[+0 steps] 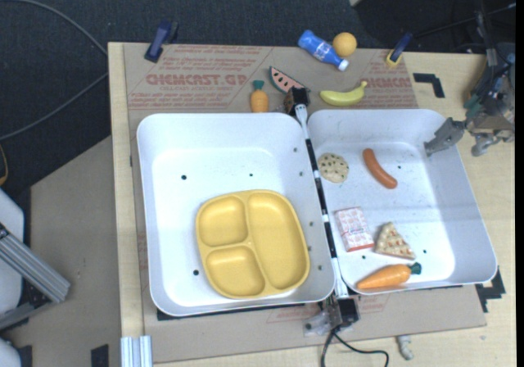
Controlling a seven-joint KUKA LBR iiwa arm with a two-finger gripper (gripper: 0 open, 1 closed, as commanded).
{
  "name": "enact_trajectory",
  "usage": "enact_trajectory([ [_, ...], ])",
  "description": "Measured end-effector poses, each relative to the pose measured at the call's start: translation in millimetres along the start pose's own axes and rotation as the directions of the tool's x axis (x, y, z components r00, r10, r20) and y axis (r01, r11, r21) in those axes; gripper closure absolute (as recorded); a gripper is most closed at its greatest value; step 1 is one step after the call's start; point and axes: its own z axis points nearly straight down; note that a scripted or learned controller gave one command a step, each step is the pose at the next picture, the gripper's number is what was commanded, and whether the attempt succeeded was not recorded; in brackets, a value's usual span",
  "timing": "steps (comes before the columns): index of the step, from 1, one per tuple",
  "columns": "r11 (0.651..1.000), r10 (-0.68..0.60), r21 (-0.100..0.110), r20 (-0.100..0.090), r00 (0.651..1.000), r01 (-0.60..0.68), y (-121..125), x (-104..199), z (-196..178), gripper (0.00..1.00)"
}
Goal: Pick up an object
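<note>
orange plastic carrot [383,277] lay at near rim of right shallow white bin [458,201]; pizza slice [394,242], pink packet [353,228], cookie [333,166], sausage [380,169] farther in. grey two-finger gripper [447,135] at far-right rim; grip state unreadable.

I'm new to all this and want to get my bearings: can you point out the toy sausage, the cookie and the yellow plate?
sausage [379,168], camera view, middle of its length.
cookie [333,166], camera view, centre of its face.
yellow plate [304,234], camera view, its right rim.
</note>
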Motion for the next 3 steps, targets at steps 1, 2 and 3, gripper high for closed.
enact_trajectory([
  [1,1.0,-0.001,0.003,-0.002,1.0,0.001,11,38,80,0.0],
  [2,1.0,0.0,0.002,-0.002,1.0,0.0,32,59,155,0.0],
  [3,1.0,-0.001,0.0,0.0,1.0,0.001,33,59,144,1.0],
])
